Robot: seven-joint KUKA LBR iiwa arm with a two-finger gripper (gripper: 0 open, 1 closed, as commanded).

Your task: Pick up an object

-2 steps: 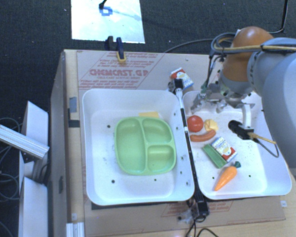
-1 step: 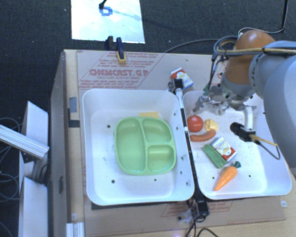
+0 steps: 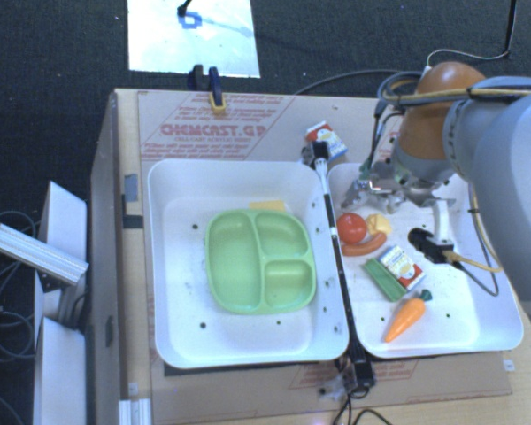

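Nearest us: carrot [image 3: 406, 318] at the right bin's [image 3: 500, 326] front. Gripper [image 3: 379, 193] hangs over that bin's back-left corner; we can't tell its state. Just below sit tomato [image 3: 352, 227] and sausage [image 3: 364, 245], then small carton [image 3: 395, 270]. Left bin [image 3: 181, 339] holds green divided plate [image 3: 260, 260].

Looks like a robotics lab, not a home or shop. A grey industrial arm [image 3: 504, 140] w/ an orange band reaches over a bench [image 3: 124, 264] topped w/ protective-film sheet printed in red lettering [image 3: 212, 131]. Two white bins [image 3: 186, 343] sit side by side, clamped at the bench's far edge by a blue-and-yellow clamp [image 3: 214, 88]. Toy food, e.g. a plastic carrot [image 3: 405, 317], lies in the right bin as test props. Loose cables [image 3: 336, 82] trail over dark carpet [image 3: 44, 60]; aluminium framing [image 3: 31, 251] sits off the bench's left edge.
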